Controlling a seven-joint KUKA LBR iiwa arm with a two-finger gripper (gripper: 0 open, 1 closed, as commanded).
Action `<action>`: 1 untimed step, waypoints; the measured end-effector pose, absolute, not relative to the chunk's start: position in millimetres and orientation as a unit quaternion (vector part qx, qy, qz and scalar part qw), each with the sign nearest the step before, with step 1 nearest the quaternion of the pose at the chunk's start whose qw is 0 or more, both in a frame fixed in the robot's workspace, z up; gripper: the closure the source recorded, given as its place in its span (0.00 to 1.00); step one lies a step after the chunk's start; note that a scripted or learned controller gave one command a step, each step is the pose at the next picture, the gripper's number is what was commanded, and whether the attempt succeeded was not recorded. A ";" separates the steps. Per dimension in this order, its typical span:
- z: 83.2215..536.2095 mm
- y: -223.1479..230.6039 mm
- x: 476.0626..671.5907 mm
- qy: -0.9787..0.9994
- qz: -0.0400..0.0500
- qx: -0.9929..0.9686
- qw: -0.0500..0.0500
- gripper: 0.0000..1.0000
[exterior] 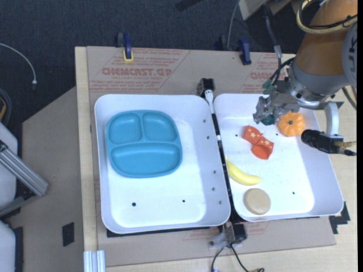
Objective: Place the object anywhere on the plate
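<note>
Left bin [113,208]: shallow, white, on my desk [91,72]. It holds one blue plate [144,143] with three compartments, set toward the far left part of the bin. I see nothing lying on the plate.

Right bin [317,191]: shallow, white, touching the left bin along the middle seam. It holds four loose things.

Orange pumpkin [291,124]: far right part of the right bin, just beside my end effector, on its right. I cannot tell if they touch.

Red object [258,141]: crumpled, with pale star marks, near the middle of the right bin, below my end effector and apart from it.

Banana [243,174]: yellow, lying flat close to the left wall of the right bin, below the red object.

Tan round object [257,200]: disc-like, near front edge of the right bin, just below the banana's right end.

End effector [267,111]: I am over the far part of the right bin, my arm coming in from the right with the orange band above. Whether the fingers are apart or together I cannot tell; they are small and dark against clutter. No object is visible between them.

Task things: all four candidates lie in the right bin; the plate is in the left bin, well apart from them.
</note>
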State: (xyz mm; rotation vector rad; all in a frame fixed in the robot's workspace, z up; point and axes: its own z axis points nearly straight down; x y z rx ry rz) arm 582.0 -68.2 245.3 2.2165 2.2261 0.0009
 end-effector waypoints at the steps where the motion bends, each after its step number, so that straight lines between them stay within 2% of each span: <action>1: 250.5 -10.6 594.8 0.709 0.001 0.705 0.001 1.00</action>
